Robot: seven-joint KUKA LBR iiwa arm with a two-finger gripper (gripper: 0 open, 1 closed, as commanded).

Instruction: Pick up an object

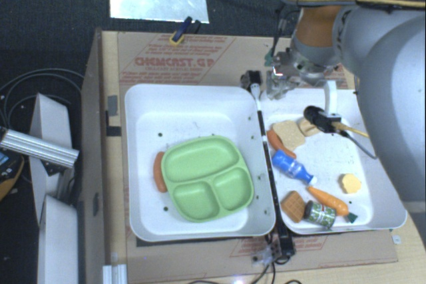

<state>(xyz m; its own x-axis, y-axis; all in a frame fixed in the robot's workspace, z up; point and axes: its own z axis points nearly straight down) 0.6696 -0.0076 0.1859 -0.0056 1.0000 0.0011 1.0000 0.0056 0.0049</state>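
Your claw [279,86] hangs over the far left corner of the right bin [379,199]; you cannot tell how it is set. Nothing shows in its grip. In that bin lie a blue bottle [292,166], a carrot [326,199], a green can [319,214] and a yellow cheese piece [350,183]. The left bin [143,116] holds a green divided plate [207,177].

place: robot lab | cues: cardboard-lined bench [200,53], loose cables [33,86], toy-food bins [143,143]
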